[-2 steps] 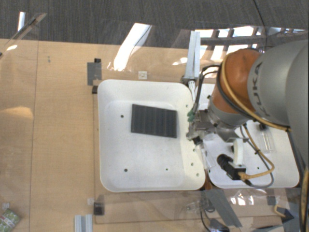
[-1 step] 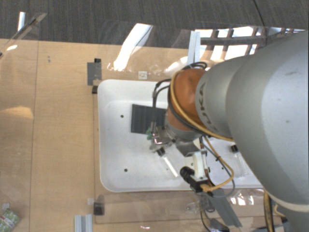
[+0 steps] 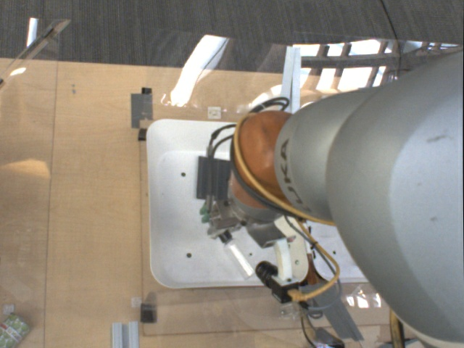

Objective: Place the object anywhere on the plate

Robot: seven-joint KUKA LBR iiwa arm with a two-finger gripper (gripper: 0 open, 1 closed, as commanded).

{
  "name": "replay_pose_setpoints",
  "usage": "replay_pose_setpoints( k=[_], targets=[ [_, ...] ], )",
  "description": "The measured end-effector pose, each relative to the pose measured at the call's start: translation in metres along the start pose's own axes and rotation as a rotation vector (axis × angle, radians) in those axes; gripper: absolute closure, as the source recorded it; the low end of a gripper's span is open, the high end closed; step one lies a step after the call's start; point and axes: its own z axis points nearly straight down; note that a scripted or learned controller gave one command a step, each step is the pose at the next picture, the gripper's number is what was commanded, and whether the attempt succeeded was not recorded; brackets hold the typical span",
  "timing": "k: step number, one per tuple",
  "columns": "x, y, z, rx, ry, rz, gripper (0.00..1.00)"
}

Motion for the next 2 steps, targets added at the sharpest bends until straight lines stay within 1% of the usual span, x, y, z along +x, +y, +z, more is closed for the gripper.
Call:
replay_pose_setpoints(
  k=[1,2],
  targets=[
    [0.056,0.016,0.051,-0.009,0.002,0.021,1.00],
    [0.026,0.010,0.050,-0.014,0.006,0.448,1.00]
  ],
)
